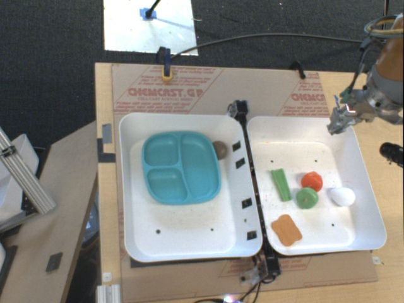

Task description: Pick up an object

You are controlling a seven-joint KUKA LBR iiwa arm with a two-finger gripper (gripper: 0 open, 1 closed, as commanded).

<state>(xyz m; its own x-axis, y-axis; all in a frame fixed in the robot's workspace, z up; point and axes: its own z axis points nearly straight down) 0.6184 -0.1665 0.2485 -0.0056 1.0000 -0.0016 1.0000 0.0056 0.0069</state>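
Observation:
The right bin [353, 142] holds a green stick [280, 185], a red ball [312, 181], a green ball [307, 198], a white egg-shaped piece [342, 196] and an orange flat piece [286, 230]. My gripper [337, 122] hangs over the bin's far right corner, well above and behind these objects. Nothing is seen in it.
The left bin [136, 232] carries a teal divided plate [181, 167] with a small brown ball [219, 149] at its right edge. A black-clipped divider [247, 169] runs between the bins. A cable [265, 38] arcs over the cardboard behind the bins.

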